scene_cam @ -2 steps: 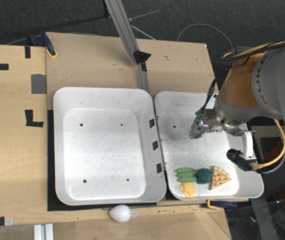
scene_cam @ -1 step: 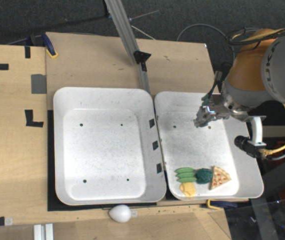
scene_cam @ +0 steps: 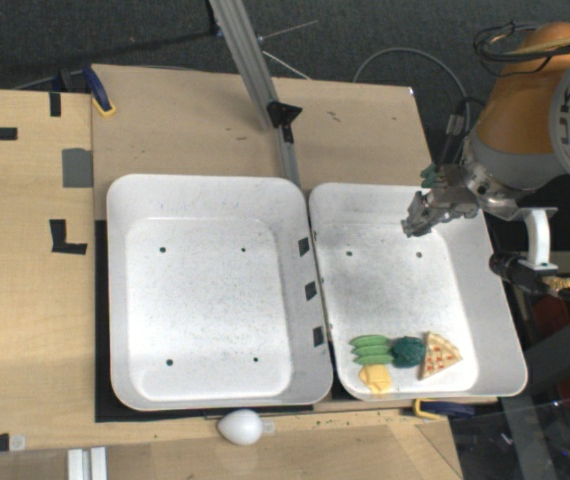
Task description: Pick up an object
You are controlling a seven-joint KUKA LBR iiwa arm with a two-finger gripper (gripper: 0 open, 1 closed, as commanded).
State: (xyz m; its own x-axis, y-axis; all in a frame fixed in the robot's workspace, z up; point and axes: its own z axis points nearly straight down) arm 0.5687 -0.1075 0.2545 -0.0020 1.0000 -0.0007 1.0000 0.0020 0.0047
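Item 1: small white egg-shaped object, lower centre of the frame, lying on the bench edge just outside the bins.

Item 2: cluster of toy foods in the lower right corner of the right-hand shallow white plastic bin. It comprises a green ridged pod-like piece, a yellow piece just below it, a dark green bushy broccoli-like piece and an orange-and-cream pizza-slice wedge. All 4 lie touching or just beside one another. Any of these could serve as the object to pick.

Item 3: left-hand shallow white plastic bin, centre left.

Item 4: grey two-finger gripper on the grey and orange arm, upper right, over the upper part of the right-hand bin, well apart from the cluster. Whether it is open or closed cannot be told.

Handling note: the step in hand appears to be the approach. The pizza wedge sits at the cluster's right edge, so it likely offers the freest sides; descending squarely over 1 piece should avoid nudging its neighbours against the bin wall.

Markings: no brand, label or legible writing.
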